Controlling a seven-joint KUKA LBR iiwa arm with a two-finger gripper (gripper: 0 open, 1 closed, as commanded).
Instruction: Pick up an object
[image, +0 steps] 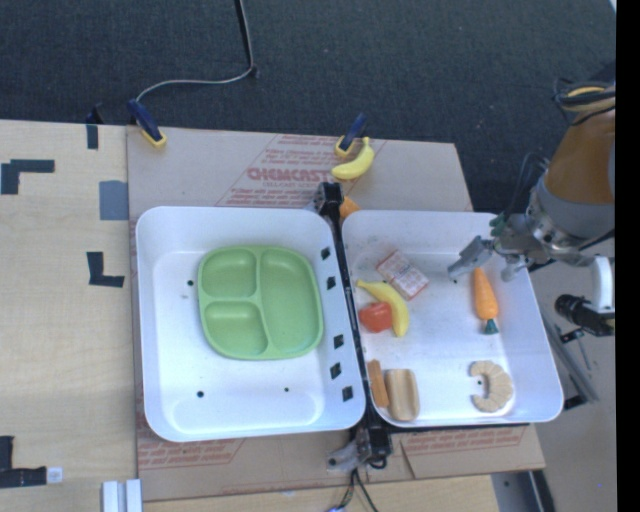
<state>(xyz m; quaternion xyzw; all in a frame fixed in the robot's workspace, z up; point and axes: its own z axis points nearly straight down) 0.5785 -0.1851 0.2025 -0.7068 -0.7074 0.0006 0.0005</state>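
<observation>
At the near edge of the right bin lay a hot dog in a bun and, toward the near right corner, a curved biscuit-like ring piece. Both sat close to the bin wall, so a descent there risked a finger striking the rim instead of straddling the item.

Further in, a banana lay touching a red tomato-like piece. A closing stroke on either one was liable to catch the other or push it aside. Just beyond them lay a small pink-and-white packet, flat on the floor and likely hard to get fingers under.

The carrot lay on the right side of the same bin, its long axis running near to far and its green end nearer. The pincer stood open above the carrot's far end, holding nothing. This was judged the likeliest target. A closure that far off centre could tip or roll the carrot out, as its tapered body gave poor purchase.

The left bin held a green divided plate, well apart from the arm. At the far side of the tabletop, a second banana lay outside the bins.
</observation>
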